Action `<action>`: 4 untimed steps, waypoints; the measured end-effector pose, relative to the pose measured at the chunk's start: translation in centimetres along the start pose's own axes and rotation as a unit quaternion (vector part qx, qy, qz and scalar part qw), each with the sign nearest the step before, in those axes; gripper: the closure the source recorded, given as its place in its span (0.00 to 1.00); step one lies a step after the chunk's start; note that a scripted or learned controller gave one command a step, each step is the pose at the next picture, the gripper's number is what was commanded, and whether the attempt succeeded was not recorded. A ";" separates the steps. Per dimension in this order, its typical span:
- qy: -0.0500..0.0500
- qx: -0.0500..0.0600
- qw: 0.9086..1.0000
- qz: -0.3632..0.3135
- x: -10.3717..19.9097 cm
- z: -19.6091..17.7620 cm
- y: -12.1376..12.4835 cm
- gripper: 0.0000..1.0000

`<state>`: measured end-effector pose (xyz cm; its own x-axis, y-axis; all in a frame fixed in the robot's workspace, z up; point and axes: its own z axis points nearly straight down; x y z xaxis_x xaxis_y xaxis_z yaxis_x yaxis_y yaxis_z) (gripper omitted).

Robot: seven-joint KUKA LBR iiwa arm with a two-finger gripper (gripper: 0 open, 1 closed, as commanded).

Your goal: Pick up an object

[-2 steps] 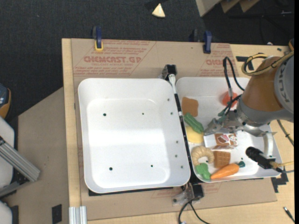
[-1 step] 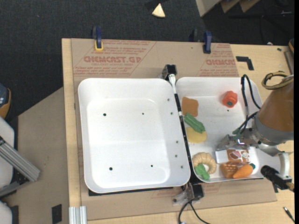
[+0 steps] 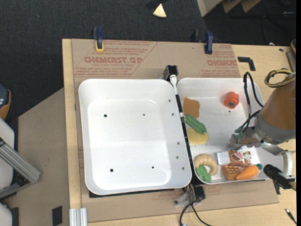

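The right bin (image 3: 214, 84) holds several toy foods. A brown bread slice (image 3: 191, 107) lies at its left, with a green vegetable (image 3: 195, 124) and a yellow piece (image 3: 198, 137) just below it. A red pepper (image 3: 231, 99) sits alone near the far right. Along the front edge lie a tan bagel (image 3: 206, 161), a green piece (image 3: 203, 173), a white and red carton (image 3: 241, 156), a brown pastry (image 3: 230, 171) and an orange carrot (image 3: 248, 172). My gripper (image 3: 241, 139) hangs low at the bin's right side, just above the carton's far edge.
The left bin (image 3: 127, 135) lies beside the right one, with a black clip (image 3: 170, 72) at their shared far corner. Blue clamps (image 3: 98, 34) (image 3: 208, 39) pin the cardboard base. The arm's orange band (image 3: 282, 107) and cables reach over the right bin's right rim.
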<state>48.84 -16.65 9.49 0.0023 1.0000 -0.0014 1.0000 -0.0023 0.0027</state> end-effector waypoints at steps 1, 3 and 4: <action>-0.001 -0.001 1.000 0.000 0.0 -1.0 0.0 1.00; -0.003 -0.007 1.000 -0.003 -0.8 -25.9 9.2 1.00; -0.002 -0.008 1.000 -0.003 1.2 -38.6 11.0 1.00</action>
<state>59.71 -15.41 48.14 -0.0039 1.0000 -0.0052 0.9998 0.0040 0.0194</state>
